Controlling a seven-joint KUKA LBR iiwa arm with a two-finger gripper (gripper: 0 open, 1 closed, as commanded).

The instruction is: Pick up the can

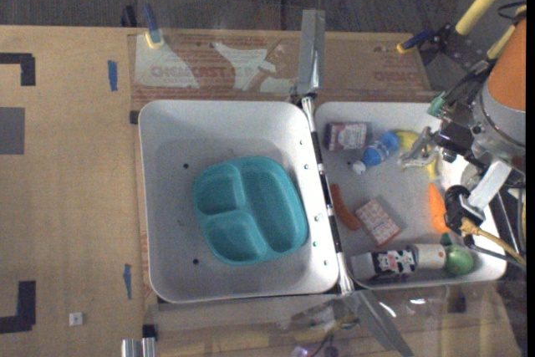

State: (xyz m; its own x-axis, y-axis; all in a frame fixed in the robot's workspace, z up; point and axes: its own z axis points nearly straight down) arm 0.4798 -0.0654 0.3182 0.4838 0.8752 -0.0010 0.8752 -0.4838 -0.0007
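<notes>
One milk bottle [404, 261] is lying nearest, below-left of the gripper [420, 150], whose grip I cannot tell; left, one dark-labelled can [346, 135] is lying sideways; one teal tray [249, 210] further left.

The arm [508, 92] enters from the right edge, its orange band showing at the upper right above the claw; the grey wrist sits just right of the gripper [420, 148], thick with dark cabling; the pale fingers [415, 153] point leftward, low over the bench; their spread is unclear.
</notes>
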